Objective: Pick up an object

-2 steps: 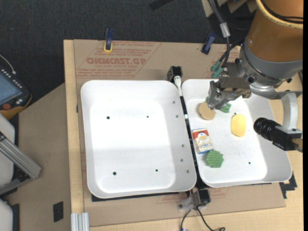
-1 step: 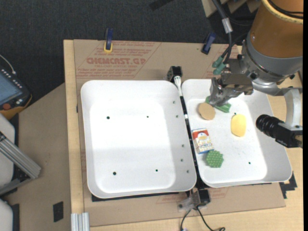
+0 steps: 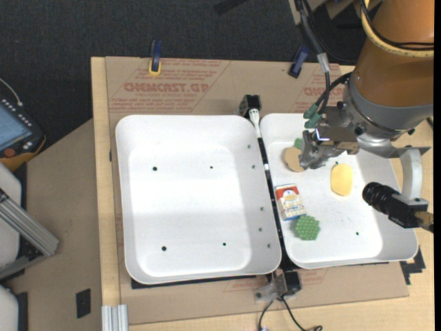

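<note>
Reaching in from the right, the arm (image 3: 396,54) hangs its claw (image 3: 311,158) low over the upper part of the right bin (image 3: 386,243); whether the claw is apart or together cannot be told, since the dark wrist block and cables crowd around it. Just left of the claw and partly under it lies a tan disc (image 3: 292,161), and a small green bit (image 3: 298,143) peeks out just above that disc, close against the claw's body; contact with either cannot be judged. To the right of the claw and slightly lower sits a yellow lump (image 3: 341,181), apart from the disc. Further down the bin, near the divider, lies a small red-and-white box (image 3: 290,202), and just below it, nearly touching, rests a knobbly green ball (image 3: 307,227). A black cylinder (image 3: 386,202) juts in over the bin's right rim. Nothing is seen lifted off the bin floor; all five pieces lie in the right bin. The left bin (image 3: 138,205) sits flush beside it, sharing a dark seam, its white floor marked by four small dark dots. Both bins rest on a brown cardboard sheet (image 3: 179,81) printed with red lettering, held at its far edge by a blue-and-yellow clamp (image 3: 156,59).
</note>
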Robot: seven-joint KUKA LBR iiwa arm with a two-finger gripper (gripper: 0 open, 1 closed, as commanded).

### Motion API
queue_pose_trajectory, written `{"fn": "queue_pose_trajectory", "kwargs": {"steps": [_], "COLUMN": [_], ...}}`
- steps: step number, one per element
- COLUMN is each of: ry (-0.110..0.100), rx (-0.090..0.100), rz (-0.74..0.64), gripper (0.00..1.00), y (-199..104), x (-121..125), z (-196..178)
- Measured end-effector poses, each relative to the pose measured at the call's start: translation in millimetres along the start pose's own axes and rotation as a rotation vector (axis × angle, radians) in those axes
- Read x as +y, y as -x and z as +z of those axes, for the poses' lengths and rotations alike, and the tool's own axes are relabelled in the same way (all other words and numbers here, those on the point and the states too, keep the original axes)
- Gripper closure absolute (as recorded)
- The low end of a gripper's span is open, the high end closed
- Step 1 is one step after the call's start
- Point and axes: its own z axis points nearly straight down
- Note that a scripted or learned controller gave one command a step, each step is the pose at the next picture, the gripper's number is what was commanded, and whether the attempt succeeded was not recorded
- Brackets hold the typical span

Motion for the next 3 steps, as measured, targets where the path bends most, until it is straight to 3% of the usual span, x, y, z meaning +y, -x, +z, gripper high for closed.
{"fn": "queue_pose_trajectory", "kwargs": {"steps": [3], "ry": [0.014], "rx": [0.000], "rz": [-0.004], "gripper": [1.00], "y": [-1.6], "x": [2.4], "z": [-33.7]}}
